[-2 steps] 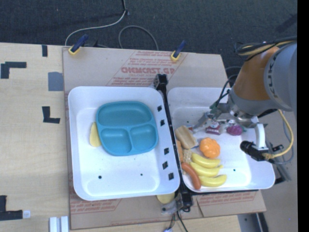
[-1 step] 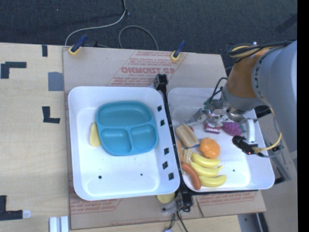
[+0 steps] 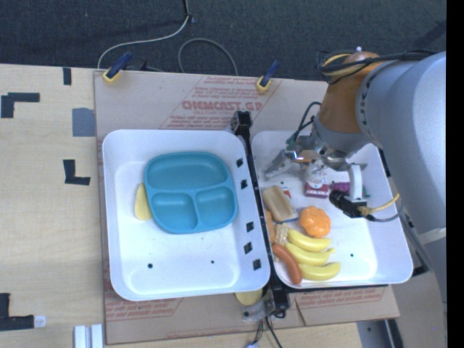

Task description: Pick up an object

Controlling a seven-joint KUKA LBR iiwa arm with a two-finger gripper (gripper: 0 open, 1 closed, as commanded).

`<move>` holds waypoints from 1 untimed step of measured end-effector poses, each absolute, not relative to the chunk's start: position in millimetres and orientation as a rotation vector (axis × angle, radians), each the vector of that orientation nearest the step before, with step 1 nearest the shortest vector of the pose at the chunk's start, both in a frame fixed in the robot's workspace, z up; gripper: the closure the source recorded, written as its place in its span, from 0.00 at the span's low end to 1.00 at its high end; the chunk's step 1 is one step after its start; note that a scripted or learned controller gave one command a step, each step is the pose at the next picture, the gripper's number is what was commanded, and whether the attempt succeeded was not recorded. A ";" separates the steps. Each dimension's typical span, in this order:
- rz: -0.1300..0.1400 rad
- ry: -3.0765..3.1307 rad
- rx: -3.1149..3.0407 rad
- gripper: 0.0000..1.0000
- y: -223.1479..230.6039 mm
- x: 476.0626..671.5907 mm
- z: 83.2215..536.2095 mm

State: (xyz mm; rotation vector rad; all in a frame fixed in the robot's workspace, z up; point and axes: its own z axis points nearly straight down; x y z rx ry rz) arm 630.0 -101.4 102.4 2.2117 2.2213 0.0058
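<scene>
- Count: two white bins, one blue tray, two yellow bananas, one orange fruit, one red-orange sausage, one tan bread piece, one small purple-and-white packet, one yellow piece beside the tray, two clamps.
- Near edge: bins sit side by side on a cardboard sheet (image 3: 210,104) over the counter (image 3: 43,216); a yellowish item (image 3: 249,296) lies just off the near rim where the bins meet.
- Right bin (image 3: 388,263), near part: sausage (image 3: 286,262) along the left wall, bananas (image 3: 313,241) (image 3: 319,270) just right of it, one above the other; the near-right corner floor is bare.
- Right bin, middle: orange fruit (image 3: 315,221) touching the upper banana; bread piece (image 3: 278,203) beside the dividing wall; packet (image 3: 316,188) farther back.
- Right bin, far part: gripper (image 3: 284,162) tilted toward the left wall, metal fingers spread and released, nothing between them, well apart from the food cluster.
- Left bin (image 3: 119,267): blue tray (image 3: 191,192), three compartments, in the far half; yellow piece (image 3: 142,203) tucked at its left edge; near half of the floor is open.
- Far edge: yellow-tipped clamp (image 3: 116,69) and blue clamp (image 3: 267,75) on the cardboard's far corners; cable (image 3: 185,24) on dark cloth beyond.
</scene>
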 end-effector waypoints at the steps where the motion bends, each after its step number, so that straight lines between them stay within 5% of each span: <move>1: 0.003 2.223 2.216 0.00 -109.1 670.4 121.3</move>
